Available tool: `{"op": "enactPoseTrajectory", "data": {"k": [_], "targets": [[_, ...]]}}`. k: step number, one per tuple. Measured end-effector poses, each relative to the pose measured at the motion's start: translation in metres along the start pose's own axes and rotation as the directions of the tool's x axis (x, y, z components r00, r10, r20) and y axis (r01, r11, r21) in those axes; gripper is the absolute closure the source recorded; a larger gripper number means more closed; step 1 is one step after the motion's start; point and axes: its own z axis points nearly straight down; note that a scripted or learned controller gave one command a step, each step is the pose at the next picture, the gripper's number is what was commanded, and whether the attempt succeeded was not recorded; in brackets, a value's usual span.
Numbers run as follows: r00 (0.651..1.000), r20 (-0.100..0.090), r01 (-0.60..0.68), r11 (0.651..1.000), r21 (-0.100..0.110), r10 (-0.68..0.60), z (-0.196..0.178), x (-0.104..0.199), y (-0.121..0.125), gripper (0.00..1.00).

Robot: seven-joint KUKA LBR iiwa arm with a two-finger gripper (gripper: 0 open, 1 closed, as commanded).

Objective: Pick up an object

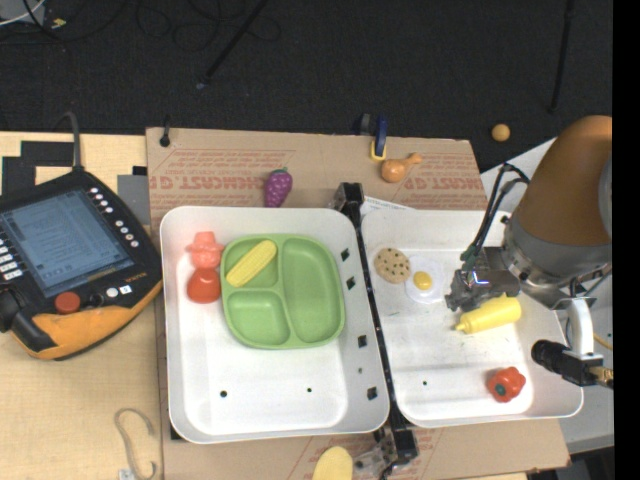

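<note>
Yellow bottle (489, 315): lies on its side in the right bin, tilted, its nozzle end toward the gripper and just below it; whether they touch cannot be told.
Gripper (467, 290): low over the right bin, at the bottle's left end; how its jaws stand cannot be told from this angle, and nothing is seen held between them.
Arm (565, 203): grey with an orange band, reaching in from the right above the right bin's far side.
Right bin (440, 408): also holds a cookie (392, 263) near its upper left, a small yellow piece (423, 281) just beside the cookie, and a red pepper (507, 383) near the lower right corner.
Left bin (260, 398): holds a green divided plate (300, 298) with a corn cob (249, 261) in its upper left compartment; a red and pink toy (204, 267) stands just left of the plate.
Cardboard sheet (220, 168): lies under both bins, bearing a purple grape bunch (278, 186) and an orange pear-shaped toy (397, 167) behind them.
Table (60, 408): a control pendant (70, 258) rests at the left, well apart from the bins.
</note>
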Motion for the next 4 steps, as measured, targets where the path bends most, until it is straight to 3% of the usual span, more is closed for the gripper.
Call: {"op": "enactPoseTrajectory", "data": {"k": [1, 2, 3, 4], "targets": [[1.0, 0.0, 0.0, 1.0, 0.0, 0.0, -0.002, 0.05, 0.029, 1.0], [1.0, 0.001, -0.001, 1.0, 0.001, 0.001, 0.003, 0.05, 0.048, 1.0], [1.0, 0.001, -0.005, 1.0, 0.001, 0.005, -0.004, 0.06, 0.05, 1.0], [1.0, 0.002, -0.005, 1.0, 0.0, 0.005, -0.015, 0.049, 0.046, 1.0]]}}
